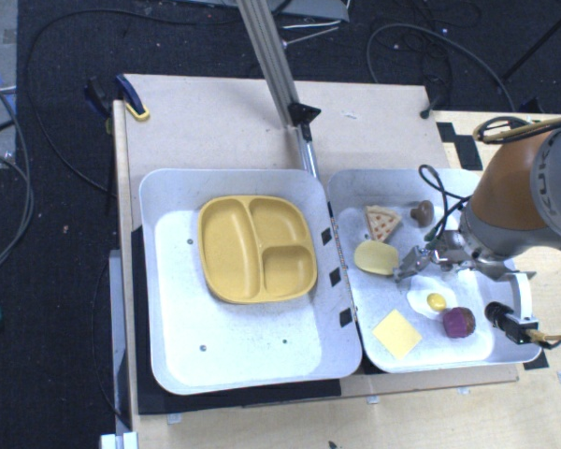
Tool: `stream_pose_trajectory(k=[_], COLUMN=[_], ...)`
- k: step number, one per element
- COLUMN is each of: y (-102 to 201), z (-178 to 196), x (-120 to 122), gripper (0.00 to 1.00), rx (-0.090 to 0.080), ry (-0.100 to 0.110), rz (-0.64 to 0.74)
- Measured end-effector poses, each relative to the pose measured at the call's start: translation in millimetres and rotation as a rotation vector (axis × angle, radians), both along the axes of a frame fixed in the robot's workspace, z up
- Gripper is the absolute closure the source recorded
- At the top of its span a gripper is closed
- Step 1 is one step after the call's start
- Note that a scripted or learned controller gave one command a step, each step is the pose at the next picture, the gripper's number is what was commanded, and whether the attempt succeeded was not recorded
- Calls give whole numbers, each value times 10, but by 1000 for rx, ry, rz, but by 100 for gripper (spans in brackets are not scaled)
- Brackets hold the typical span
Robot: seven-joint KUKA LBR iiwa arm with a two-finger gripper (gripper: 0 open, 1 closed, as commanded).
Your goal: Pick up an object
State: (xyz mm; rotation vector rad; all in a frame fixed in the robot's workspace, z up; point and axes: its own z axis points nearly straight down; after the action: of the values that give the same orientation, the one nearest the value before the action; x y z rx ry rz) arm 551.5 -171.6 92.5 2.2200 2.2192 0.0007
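My claw (413, 265) sits low beside the yellow oval piece (377, 257) to grab it; can't tell its state.

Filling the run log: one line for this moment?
pincer low in right bin | beside yellow piece | fried egg adjacent | nothing visibly held

Arm is reaching in from the right, orange band above the wrist showing (grey body mostly cut off at frame edge). Wrist is angling down and leftward. Gripper (413, 264) is hanging low, finger state unreadable at this angle.
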Motion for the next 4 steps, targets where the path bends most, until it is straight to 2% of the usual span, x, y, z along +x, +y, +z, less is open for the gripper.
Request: stream_pose_trajectory(k=[1,2,3,4], y=[-10,-24,-43,-45], z=[127,718,1352,1740], x=[14,-58,-2,11], gripper=[100,100,100,100], rx=[-3,0,-1,-1], ry=[-5,-2,-5,-3], rz=[-1,0,3,3])
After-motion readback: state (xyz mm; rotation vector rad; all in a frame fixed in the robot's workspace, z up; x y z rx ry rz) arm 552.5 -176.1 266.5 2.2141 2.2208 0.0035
